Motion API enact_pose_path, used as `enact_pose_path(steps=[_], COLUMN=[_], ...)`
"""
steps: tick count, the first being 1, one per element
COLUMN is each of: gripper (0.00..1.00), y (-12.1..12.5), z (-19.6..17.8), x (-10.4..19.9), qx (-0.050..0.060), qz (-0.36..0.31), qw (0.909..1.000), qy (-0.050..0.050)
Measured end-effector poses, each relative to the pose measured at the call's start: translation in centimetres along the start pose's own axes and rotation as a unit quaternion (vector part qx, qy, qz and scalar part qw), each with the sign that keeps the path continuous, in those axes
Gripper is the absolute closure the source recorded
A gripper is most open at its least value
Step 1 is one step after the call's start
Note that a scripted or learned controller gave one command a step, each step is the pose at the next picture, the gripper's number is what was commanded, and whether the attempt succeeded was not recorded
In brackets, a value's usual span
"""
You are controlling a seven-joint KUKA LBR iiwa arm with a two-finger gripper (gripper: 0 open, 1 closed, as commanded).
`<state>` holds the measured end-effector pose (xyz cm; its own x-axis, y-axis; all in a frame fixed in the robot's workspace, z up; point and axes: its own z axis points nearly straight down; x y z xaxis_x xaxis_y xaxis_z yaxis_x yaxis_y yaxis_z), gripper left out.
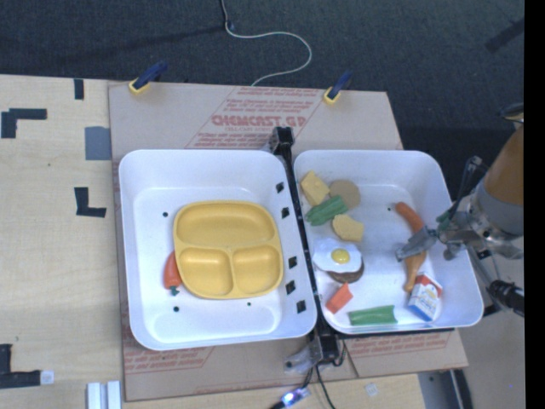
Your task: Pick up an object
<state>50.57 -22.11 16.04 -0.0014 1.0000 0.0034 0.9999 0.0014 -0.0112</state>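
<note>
Gripper [415,247] low over right bin [430,167], near its right wall, directly above an orange carrot-shaped piece [412,270]; whether anything is gripped cannot be told at this resolution. A second orange piece [408,216] lies just beside, a small carton [425,297] just below. Risks, as judged: crowding here may give a glancing or double contact; thin rounded piece could slip out on closing; bin wall close to the wrist.

Orange item [171,271] mostly hidden under yellow tray [228,249]; arm [509,186] cut off at right edge.
</note>
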Motion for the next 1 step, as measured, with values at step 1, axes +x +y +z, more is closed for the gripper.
enact_pose_path(steps=[1], gripper=[0.00], y=[-1.19], z=[5.78], x=[0.31], qx=[0.001], qz=[0.001], qw=[1.0000], qy=[0.001])
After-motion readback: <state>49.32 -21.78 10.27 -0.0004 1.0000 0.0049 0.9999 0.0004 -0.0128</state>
